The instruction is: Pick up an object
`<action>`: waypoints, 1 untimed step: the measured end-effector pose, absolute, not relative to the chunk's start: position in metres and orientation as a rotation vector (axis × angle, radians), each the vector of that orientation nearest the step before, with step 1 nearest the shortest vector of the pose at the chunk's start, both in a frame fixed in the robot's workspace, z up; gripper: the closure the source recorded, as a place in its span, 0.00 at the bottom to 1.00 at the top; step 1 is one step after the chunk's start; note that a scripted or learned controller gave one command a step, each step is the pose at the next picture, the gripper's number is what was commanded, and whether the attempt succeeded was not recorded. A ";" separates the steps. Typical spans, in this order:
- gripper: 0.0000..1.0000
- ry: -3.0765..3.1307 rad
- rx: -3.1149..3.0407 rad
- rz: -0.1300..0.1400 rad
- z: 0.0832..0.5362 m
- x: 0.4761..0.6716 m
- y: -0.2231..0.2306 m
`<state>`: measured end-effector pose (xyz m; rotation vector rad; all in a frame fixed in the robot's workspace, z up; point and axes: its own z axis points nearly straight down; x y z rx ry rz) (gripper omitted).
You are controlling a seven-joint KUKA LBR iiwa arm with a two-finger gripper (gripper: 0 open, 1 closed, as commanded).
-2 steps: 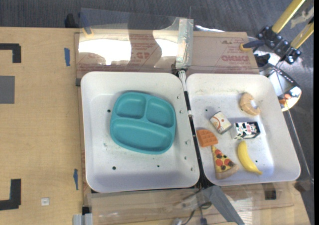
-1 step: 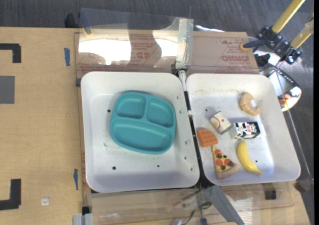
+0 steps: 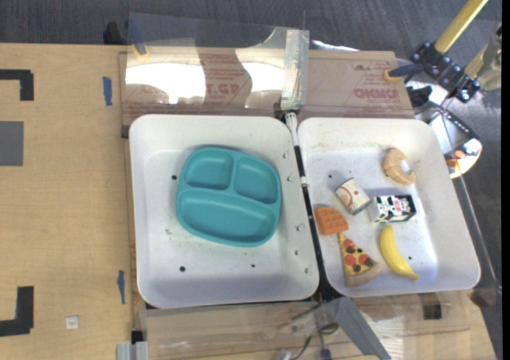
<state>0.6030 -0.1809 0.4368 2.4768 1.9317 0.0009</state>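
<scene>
- I would choose the banana (image 3: pixel 396 253), lying near the front of the right bin (image 3: pixel 422 155).
- The pizza slice (image 3: pixel 356 259) is just left of the banana and the cow-print carton (image 3: pixel 395 208) just behind it, so I should close across the banana's middle.
- I cannot tell how my jaws stand.

The divided plate (image 3: pixel 229 195) is sitting in the left bin (image 3: pixel 151 263). In the right bin (image 3: pixel 454 263), the waffle (image 3: pixel 330 220) is lying left of the carton (image 3: pixel 395 208), the pizza slice (image 3: pixel 355 257) and banana (image 3: pixel 394 252) before it, the pastry (image 3: pixel 398 166) behind.
</scene>
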 end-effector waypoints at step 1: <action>1.00 2.199 2.244 0.001 0.435 0.558 -0.093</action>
